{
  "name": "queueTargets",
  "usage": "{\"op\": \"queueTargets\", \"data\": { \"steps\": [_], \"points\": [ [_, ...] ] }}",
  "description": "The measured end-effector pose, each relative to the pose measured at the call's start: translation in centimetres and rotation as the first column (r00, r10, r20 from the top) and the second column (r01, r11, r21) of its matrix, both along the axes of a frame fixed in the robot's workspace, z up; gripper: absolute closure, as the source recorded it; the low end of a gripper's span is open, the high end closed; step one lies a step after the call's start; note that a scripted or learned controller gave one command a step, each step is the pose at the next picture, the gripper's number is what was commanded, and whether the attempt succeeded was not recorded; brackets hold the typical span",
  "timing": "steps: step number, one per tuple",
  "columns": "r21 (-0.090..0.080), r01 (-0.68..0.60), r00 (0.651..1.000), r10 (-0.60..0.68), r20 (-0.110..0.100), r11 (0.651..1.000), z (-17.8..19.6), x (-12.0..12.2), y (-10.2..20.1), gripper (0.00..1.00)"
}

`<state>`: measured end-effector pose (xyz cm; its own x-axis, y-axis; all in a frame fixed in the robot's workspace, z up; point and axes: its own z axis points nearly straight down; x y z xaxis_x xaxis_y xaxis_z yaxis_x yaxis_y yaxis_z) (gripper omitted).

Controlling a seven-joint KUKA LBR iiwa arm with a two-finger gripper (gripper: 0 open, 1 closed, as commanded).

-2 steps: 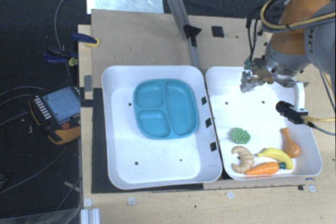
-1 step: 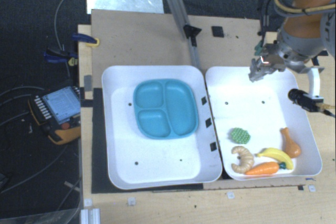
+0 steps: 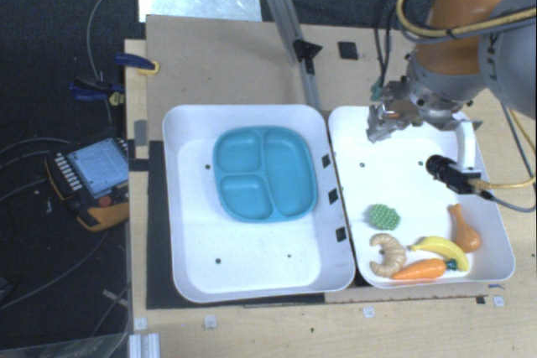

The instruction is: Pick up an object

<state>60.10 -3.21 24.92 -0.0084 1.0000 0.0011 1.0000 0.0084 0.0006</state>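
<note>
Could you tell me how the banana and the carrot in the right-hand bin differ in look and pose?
The banana is yellow and curved, while the carrot is orange and nearly straight, tapering to one end. The banana lies farther from the bin's near wall; the carrot lies just in front of it, closer to that wall. The carrot's tip points toward the croissant, whereas the banana arcs toward the bin's right side. Both lie flat in the right bin, close together.

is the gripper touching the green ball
Apart. The camera view shows the gripper up near the far end of the right bin, with bare white floor between it and the green ball.
</note>
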Motion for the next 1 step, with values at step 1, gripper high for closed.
{"op": "queueTargets", "data": {
  "steps": [1],
  "points": [
    [0.0,-0.001,1.0,0.001,-0.002,1.0,-1.26,-2.03,4.71,1.0]
  ]
}}
